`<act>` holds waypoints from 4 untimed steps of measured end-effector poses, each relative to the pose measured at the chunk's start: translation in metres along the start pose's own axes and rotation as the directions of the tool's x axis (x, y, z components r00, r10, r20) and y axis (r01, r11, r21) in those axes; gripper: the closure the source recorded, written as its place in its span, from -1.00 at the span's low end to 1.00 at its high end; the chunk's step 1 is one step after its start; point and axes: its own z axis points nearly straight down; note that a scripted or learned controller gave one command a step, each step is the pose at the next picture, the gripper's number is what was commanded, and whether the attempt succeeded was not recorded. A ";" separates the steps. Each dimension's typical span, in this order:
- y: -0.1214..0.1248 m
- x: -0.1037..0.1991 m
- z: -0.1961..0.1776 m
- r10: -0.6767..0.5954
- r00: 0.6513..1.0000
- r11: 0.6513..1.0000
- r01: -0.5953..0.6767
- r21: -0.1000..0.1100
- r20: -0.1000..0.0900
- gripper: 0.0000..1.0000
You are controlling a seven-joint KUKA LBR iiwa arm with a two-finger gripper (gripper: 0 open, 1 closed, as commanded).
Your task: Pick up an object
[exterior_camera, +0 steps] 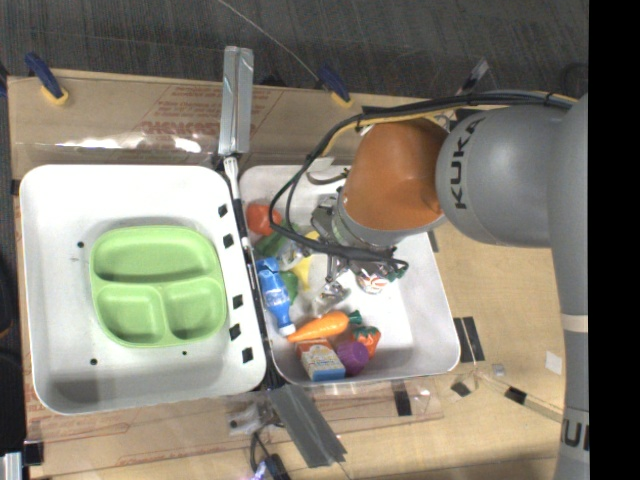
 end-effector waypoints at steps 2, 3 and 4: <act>0.024 -0.047 -0.162 0.334 0.943 0.943 -0.334 -0.006 0.004 1.00; 0.024 -0.048 -0.171 0.331 0.944 0.944 -0.331 -0.005 0.004 1.00; 0.023 -0.049 -0.182 0.329 0.944 0.944 -0.329 -0.004 0.008 1.00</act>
